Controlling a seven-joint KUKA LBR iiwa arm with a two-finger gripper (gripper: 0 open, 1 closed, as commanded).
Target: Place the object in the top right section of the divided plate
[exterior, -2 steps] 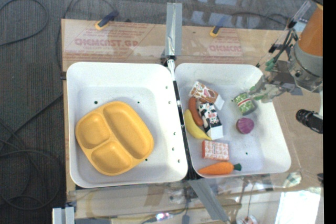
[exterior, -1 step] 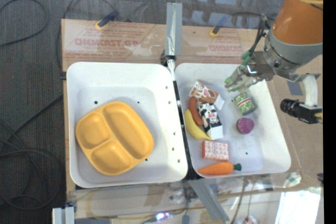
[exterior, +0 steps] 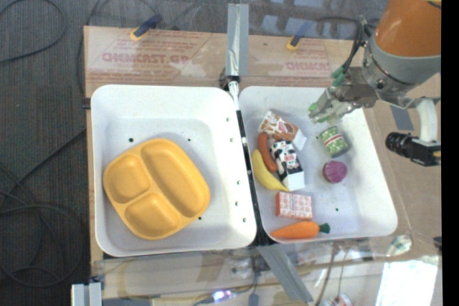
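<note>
We see the gripper (exterior: 324,109) above the right bin's (exterior: 373,208) far edge, its grasp unreadable, and the yellow divided plate (exterior: 156,187) bare, so everything remains.

Cardboard sheet (exterior: 161,57) at the bench's far edge: faded red print, seemingly "CHEMCAST GP", blurred by glare.
Same sheet, far right part: a second red print (exterior: 305,65), too faint to read.
Small packets (exterior: 294,206) in the right bin: printing too small to read.
</note>
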